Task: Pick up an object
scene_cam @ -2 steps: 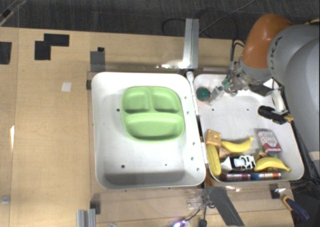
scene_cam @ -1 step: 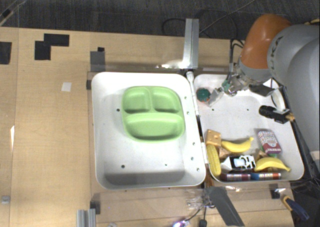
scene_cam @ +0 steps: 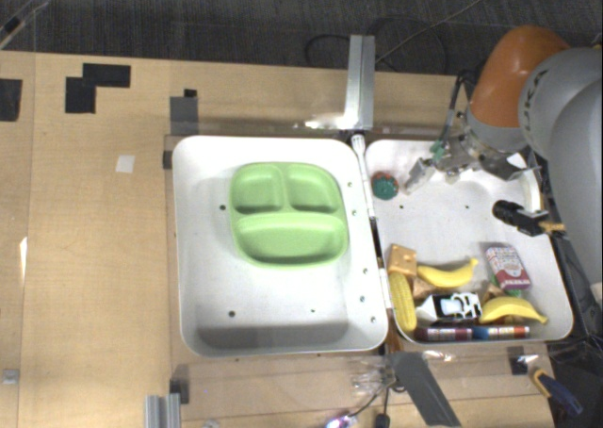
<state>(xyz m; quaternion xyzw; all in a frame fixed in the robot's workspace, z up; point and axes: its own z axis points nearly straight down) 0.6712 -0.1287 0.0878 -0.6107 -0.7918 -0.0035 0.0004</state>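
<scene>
arm: grey arm point(scene_cam: 567, 110) enters from the right over the right bin's far corner; orange band point(scene_cam: 507, 73) sits above the wrist
gripper: gripper point(scene_cam: 426, 168) is low over the far left part of the right bin point(scene_cam: 443, 223), pointing toward the divider between the bins
gripper state: cannot tell, the tip is small and blurred from this angle
nearest object: green ball point(scene_cam: 384, 187) on the right bin's floor, close to the left wall, just beside the gripper tip on its left and apart from it, as far as I can make out
near-edge cluster: everything else in the right bin is bunched along the near wall, well apart from the gripper
cluster left: wooden block point(scene_cam: 403, 258), with a yellow corn cob point(scene_cam: 402, 301) just below it against the left wall
cluster middle: banana point(scene_cam: 448, 273) beside the block; black-and-white toy car point(scene_cam: 456, 305) under it; markers point(scene_cam: 471, 332) lying flat along the near wall
cluster right: red-and-white packet point(scene_cam: 506, 266), and a second banana point(scene_cam: 513, 310) below it, next to the car
left bin: left bin point(scene_cam: 203, 261) holds a green divided plate point(scene_cam: 287, 212), lying flat, roughly central and toward the far side
</scene>
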